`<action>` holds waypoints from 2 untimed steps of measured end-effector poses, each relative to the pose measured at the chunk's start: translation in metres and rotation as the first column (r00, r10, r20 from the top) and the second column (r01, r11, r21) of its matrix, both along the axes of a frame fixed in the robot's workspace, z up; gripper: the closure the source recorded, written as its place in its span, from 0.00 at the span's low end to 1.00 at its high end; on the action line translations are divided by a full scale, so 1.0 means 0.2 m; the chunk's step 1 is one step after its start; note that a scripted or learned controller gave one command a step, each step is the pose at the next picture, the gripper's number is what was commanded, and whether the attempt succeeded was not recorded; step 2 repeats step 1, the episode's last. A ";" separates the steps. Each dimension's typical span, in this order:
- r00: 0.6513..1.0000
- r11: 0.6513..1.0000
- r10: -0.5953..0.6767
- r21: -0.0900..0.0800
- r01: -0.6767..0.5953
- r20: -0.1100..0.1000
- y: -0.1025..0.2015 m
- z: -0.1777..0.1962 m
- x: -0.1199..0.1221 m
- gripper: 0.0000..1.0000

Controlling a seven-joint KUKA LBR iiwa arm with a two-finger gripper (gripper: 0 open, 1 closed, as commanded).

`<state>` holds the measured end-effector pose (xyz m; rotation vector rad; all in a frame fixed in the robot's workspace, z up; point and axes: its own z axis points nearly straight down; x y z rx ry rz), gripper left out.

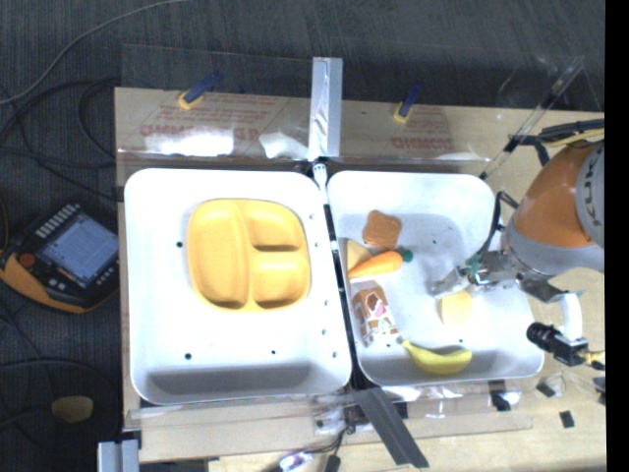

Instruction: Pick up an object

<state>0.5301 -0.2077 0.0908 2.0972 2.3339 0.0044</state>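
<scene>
- Two white bins sit side by side on the counter [550, 136]: the left bin [147, 293] and the right bin [462, 190].
- One yellow divided tray [248, 254] lies in the left bin, near its centre, with three compartments.
- The right bin holds five loose items: one brown bread-like piece [381, 229] at about 11 o'clock of the bin, one orange carrot [375, 263] just below it, one patterned packet [373, 313] at 8 o'clock, one banana [436, 356] at 6 o'clock by the near wall, and one pale yellow piece [454, 309] near the centre.
- A pale wedge [354, 254] lies touching the carrot's left end; what it is cannot be told.
- The gripper [454, 281] reaches in from 3 o'clock and hangs just above the pale yellow piece; whether the fingers are spread or pressed together cannot be told, and nothing is seen between them.
- The arm's orange band [550, 205] and grey wrist cover the bin's right wall.
- One handheld controller [61, 259] rests on the floor at 9 o'clock of the bins.
- Two clips, one [200, 89] at 11 o'clock and one [406, 106] at 1 o'clock, sit at the counter's far edge.
</scene>
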 end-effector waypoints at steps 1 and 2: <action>0.997 0.997 0.077 0.000 -0.077 -0.006 0.25 0.48 0.17 1.00; 0.997 0.997 0.077 0.000 -0.077 -0.006 0.25 0.48 0.17 1.00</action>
